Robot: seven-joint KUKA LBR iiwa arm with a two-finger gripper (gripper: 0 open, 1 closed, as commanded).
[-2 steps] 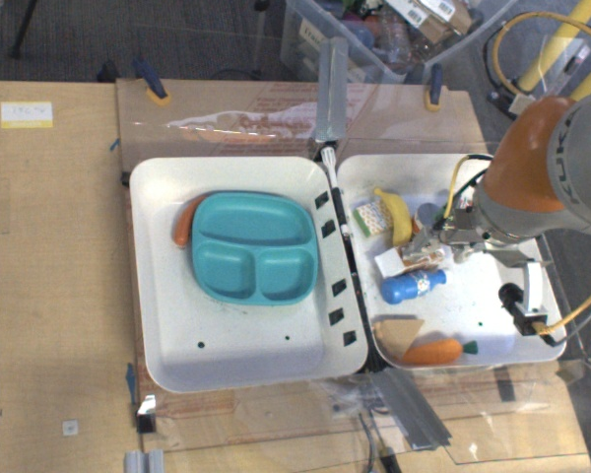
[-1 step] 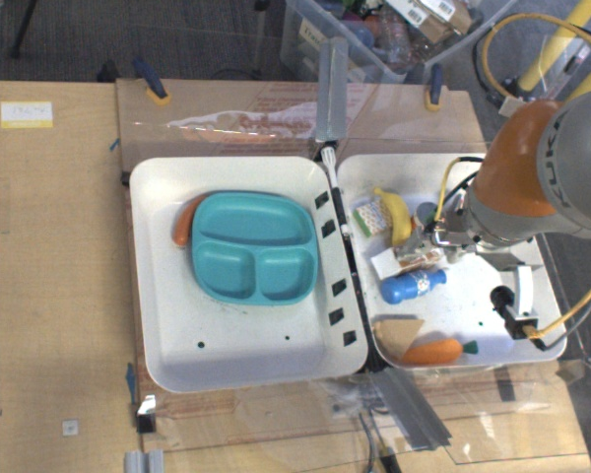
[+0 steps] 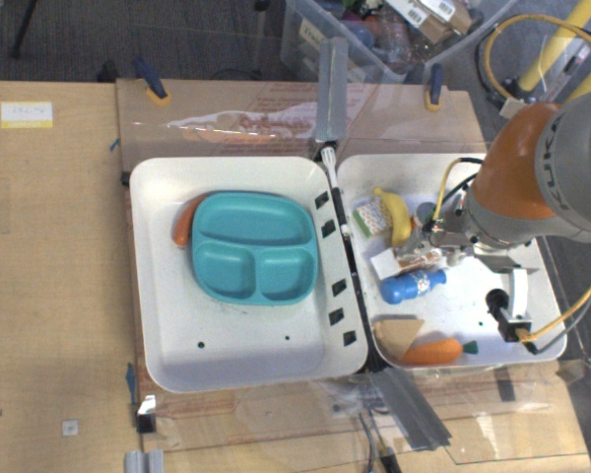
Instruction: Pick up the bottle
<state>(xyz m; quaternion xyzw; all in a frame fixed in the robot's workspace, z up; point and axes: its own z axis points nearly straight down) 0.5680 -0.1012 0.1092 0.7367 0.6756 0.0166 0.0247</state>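
Note:
A small blue bottle point(image 3: 414, 286) with a white cap end lies on its side in the right bin point(image 3: 453, 313), near the bin's left-middle. The gripper point(image 3: 431, 244) hangs just above and slightly behind the bottle, at the end of the grey arm with the orange band point(image 3: 517, 166). The gripper's body hides what is directly under it. A small brownish item point(image 3: 419, 258) and a white card point(image 3: 386, 262) lie right at the gripper's tip, touching the bottle's upper side.
A banana point(image 3: 400, 215) and a small packet point(image 3: 369, 220) lie behind the gripper. A carrot point(image 3: 433, 351) and a tan wedge point(image 3: 399, 331) sit at the right bin's front. The left bin point(image 3: 158, 313) holds a teal divided plate point(image 3: 254, 247) with an orange item point(image 3: 182, 225) beside it.

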